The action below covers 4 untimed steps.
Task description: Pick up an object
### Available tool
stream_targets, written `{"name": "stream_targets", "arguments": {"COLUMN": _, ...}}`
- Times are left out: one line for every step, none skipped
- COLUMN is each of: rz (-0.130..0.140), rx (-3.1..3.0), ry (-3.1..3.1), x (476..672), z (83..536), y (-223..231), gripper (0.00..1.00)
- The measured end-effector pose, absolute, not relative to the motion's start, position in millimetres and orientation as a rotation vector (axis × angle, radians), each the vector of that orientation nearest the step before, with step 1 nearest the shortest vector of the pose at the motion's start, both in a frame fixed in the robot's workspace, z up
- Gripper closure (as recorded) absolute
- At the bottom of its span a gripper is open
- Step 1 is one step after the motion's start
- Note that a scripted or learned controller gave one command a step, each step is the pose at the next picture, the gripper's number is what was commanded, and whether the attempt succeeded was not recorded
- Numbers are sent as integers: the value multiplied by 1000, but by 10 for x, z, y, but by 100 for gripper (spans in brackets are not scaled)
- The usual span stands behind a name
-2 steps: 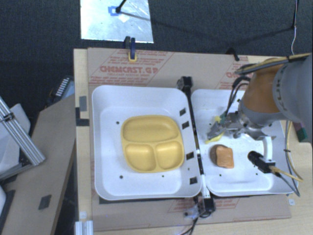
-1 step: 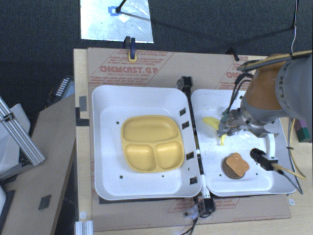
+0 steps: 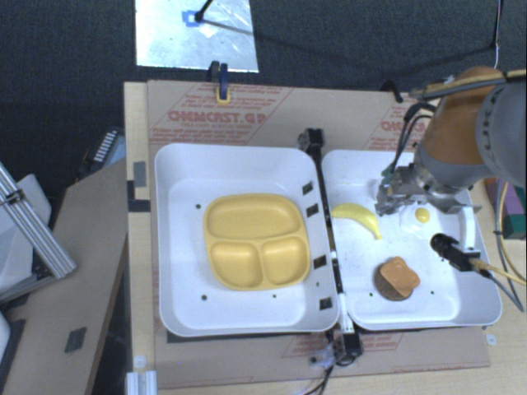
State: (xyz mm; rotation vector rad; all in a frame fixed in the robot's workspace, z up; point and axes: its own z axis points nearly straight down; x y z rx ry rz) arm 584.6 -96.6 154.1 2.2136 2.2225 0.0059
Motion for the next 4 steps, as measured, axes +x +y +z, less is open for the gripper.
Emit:
{"name": "stream_targets", "arguments": {"rz": 6, "rx": 2212, "ry": 2224, "x": 5818, "z": 2132, "y": -888, "gripper": 100}}
{"name": "stream_targets", "arguments": {"rz": 4, "rx": 2213, "ry": 2225, "x": 5829, "z": 2493, "y": -889, "gripper": 100}}
{"name": "stream_targets", "arguments": {"rz": 3, "rx": 2211, "ry": 2232, "x": 5618, "z": 2528, "y": -359, "gripper": 100}}
{"name": "stream_targets", "arguments": {"rz": 3, "rx": 2211, "ry": 2232, "x": 5494, "z": 2546, "y": 130, "gripper": 100}}
